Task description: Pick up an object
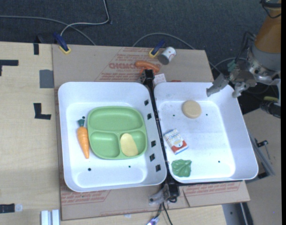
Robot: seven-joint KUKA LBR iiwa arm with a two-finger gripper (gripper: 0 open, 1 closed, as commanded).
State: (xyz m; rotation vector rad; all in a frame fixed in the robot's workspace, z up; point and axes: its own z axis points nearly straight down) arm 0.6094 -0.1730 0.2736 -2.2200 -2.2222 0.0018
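Camera view: cardboard-covered bench (189,62) on dark carpet (180,8).

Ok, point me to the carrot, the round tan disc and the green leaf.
carrot (83,142): camera view, middle of its orange body.
tan disc (191,109): camera view, centre of its top face.
green leaf (181,167): camera view, middle of the leaf.

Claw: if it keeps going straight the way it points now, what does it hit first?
The claw points left and down over the right bin's far right corner. Straight on, the first object in line looks like the round tan disc. Height above the bin is unclear, so it might meet the floor first.
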